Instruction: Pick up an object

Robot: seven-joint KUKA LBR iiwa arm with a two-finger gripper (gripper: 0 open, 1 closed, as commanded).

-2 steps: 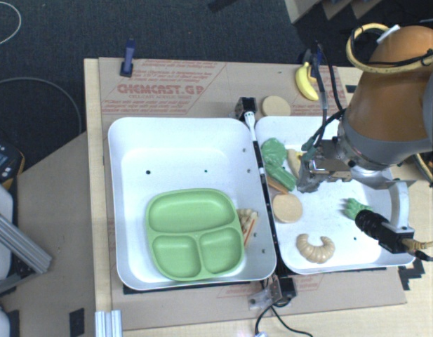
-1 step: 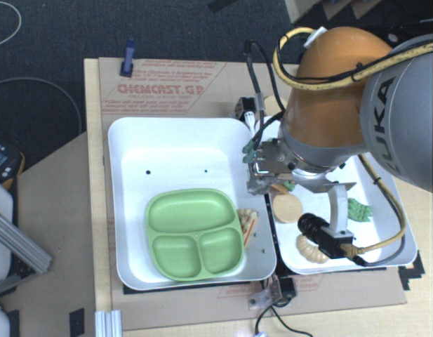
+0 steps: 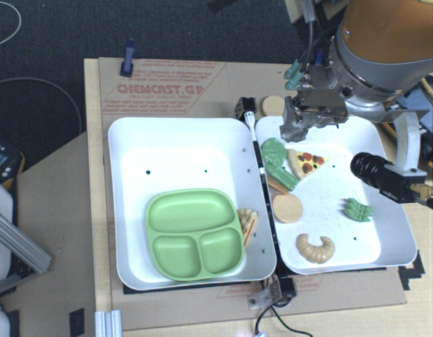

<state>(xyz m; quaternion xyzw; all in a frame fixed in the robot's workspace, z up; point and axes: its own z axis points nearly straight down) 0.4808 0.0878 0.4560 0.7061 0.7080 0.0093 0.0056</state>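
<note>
Two bins (image 3: 125, 188) wait as the gripper (image 3: 295, 133), grip state unclear, hovers at the right bin's back edge over the pizza slice (image 3: 306, 163), needing descent.

Two bins sit side by side on the bench: the left bin (image 3: 125, 188) at frame centre-left, the right bin (image 3: 391, 237) at frame right. A divided tray (image 3: 194, 232) lies in the lower part of the left bin, with a small wafer-like item (image 3: 247, 222) just beside its right edge. In the right bin, a leafy item (image 3: 275, 155) lies at upper left, a pizza slice (image 3: 306, 163) just to its right, a round biscuit (image 3: 287, 208) below them (near the dividing wall), a croissant (image 3: 315, 248) at lower centre and a small frilly item (image 3: 357, 210) at right. The gripper (image 3: 295, 133) hangs over the bin's upper-left corner.
</note>
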